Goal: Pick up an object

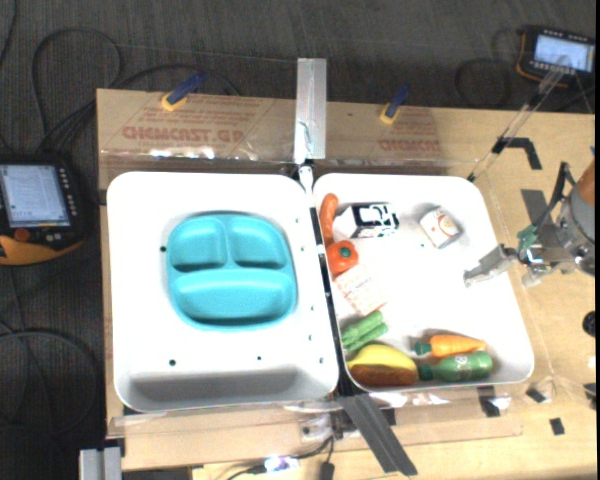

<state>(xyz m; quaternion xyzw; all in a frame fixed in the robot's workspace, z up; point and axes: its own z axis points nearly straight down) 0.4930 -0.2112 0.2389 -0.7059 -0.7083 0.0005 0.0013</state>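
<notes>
The right bin (500, 313) holds several toy foods. An orange carrot (328, 214) and a red tomato (342, 256) lie along its left wall. A black-and-white item (373, 218) and a small white-and-orange item (440, 226) sit near the back. A pale card (361, 289) and a green vegetable (363, 329) lie mid-left. At the front are a yellow-brown fruit (383, 363), a second carrot (456, 345) and a green cucumber (462, 366). My gripper (498, 264) hangs at the bin's right side, apart from every object, with nothing visibly in it.
The left bin (140, 368) bears a blue divided plate (230, 268). A metal bar (311, 108) stands behind the seam between the bins. A handheld screen (28, 208) lies off the bench at the left, and cables run around the bench.
</notes>
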